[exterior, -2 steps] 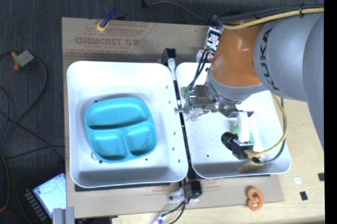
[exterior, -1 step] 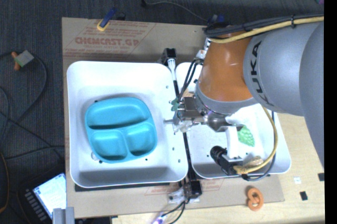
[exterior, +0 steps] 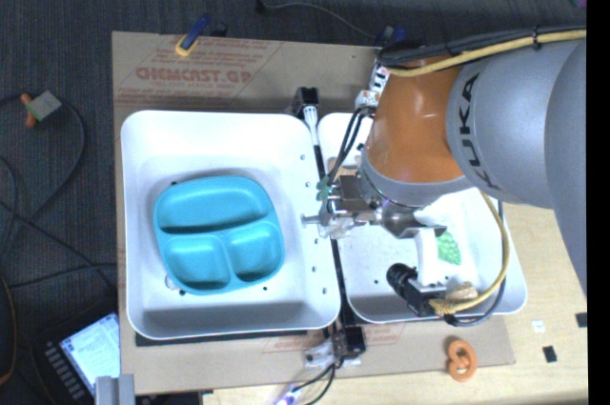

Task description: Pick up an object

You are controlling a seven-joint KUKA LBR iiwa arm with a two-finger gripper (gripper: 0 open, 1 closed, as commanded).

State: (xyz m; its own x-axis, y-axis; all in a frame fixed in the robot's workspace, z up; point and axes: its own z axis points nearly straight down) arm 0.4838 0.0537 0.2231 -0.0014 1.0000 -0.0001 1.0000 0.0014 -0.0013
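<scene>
A light blue divided plate [exterior: 217, 232] lies flat in the left bin [exterior: 143, 146]. In the right bin [exterior: 496, 298] a white item with a green print [exterior: 446, 249] shows beside the arm's wrist. My gripper [exterior: 334, 214] is down over the right bin's left side, close to the wall between the two bins. The orange band and grey body of the arm hide most of it. Nothing can be seen held in it.
The arm [exterior: 448, 127] covers much of the right bin. A black plug with a yellow cable [exterior: 419, 291] hangs near that bin's front edge. A small orange ring [exterior: 460, 357] lies on the bench in front. A blue and yellow tool [exterior: 193, 33] lies at the board's far edge.
</scene>
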